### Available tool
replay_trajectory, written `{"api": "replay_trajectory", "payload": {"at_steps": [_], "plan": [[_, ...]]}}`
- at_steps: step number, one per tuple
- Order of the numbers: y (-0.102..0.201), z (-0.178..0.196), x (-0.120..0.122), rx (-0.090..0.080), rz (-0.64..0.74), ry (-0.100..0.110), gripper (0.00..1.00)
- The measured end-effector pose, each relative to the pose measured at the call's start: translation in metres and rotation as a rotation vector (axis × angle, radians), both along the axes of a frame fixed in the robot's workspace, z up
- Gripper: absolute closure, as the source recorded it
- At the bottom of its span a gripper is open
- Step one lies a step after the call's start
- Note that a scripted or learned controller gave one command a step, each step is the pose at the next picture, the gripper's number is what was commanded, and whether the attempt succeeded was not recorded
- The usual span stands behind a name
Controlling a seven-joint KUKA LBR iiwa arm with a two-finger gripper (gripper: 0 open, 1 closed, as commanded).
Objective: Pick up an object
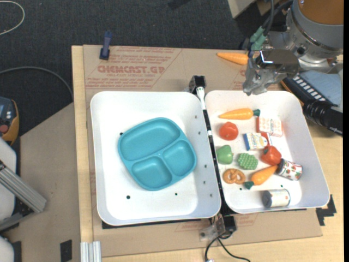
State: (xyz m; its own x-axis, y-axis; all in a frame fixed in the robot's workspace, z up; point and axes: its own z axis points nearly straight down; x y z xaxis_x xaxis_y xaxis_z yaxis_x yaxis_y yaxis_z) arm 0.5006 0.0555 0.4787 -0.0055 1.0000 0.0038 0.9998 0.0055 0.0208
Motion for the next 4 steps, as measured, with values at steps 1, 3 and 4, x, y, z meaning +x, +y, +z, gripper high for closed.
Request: {"api": "replay_trajectory", "payload": {"at_steps": [1,3,4], "plan": [[-0.111,-0.145,0.003,-0.006,-0.018,0.034,1.00],[-0.087,0.013,-0.008,-0.003,-0.009,0.026,1.00],[-0.120,-0.020,-0.022,-0.004,-0.010,0.025,1.00]]}}
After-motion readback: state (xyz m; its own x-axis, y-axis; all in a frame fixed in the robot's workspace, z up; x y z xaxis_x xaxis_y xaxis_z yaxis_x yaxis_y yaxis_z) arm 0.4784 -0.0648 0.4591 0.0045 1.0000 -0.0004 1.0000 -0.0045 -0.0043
